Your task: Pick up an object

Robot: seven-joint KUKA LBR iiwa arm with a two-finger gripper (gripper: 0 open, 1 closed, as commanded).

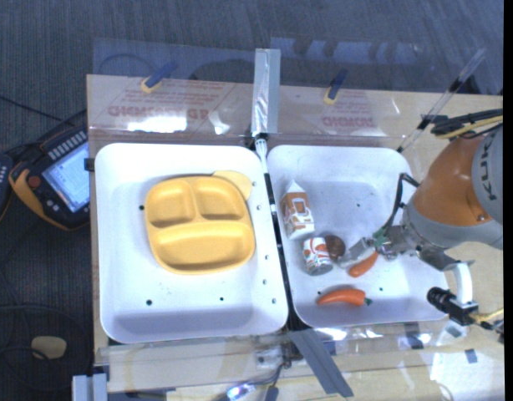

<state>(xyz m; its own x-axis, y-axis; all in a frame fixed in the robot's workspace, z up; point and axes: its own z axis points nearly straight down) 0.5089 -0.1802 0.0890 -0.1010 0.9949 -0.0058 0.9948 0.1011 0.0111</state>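
The arm (457, 195) leans in from the right over the right bin (382, 161), its gripper (375, 246) down low near the bin floor, just at the upper end of a small orange pepper (364, 263) that lies at a slant. From where I stand the fingers are too small and dark against the clutter to read, so I cannot tell whether they are apart or closed, nor whether that pepper is caught between them or simply lying just beside them. Close to its left sit a can (317, 255) on its side with a small brown thing (336, 246) against it, a carton (296, 209) further up the bin, and a second pepper (342, 296), this one with a green stem, lower down near the front wall. The left bin (114, 249) holds a yellow tray (200, 224), well apart from all this. I would judge this to be the reach-and-grasp step: the tool is at the object, nothing is plainly lifted. The next move calls for a firm close on the slanted pepper and a straight lift, keeping clear of the can and brown thing; a rounded, slick body like that could easily squirt out sideways.
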